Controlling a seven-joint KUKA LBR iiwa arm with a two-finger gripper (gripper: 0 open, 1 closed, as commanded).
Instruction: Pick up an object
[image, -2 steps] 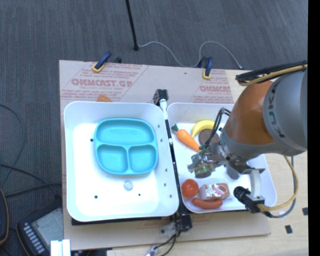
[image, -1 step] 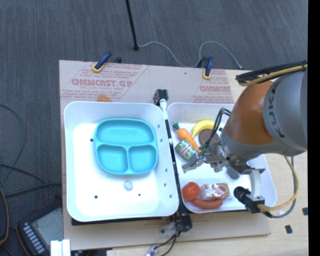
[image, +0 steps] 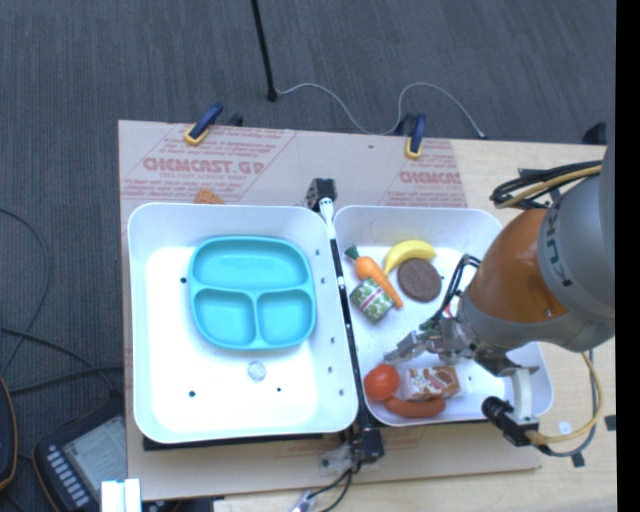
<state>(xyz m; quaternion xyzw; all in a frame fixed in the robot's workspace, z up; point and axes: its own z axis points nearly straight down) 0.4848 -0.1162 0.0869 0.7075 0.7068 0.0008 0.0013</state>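
Note:
The right white bin holds several toy foods: a yellow banana, an orange carrot, a brown round cookie, a green can, a red tomato, a red sausage and a small printed packet. My gripper hangs low in this bin, just above the packet and to the right of the tomato. The grey and orange arm behind it covers the bin's right part. I see nothing lifted off the bin floor.
The left white bin holds a blue divided plate. Two clamps grip the board's far edge, with cables trailing behind them. A black bracket sits between the bins at the back. Yellow cabling hangs at the lower right.

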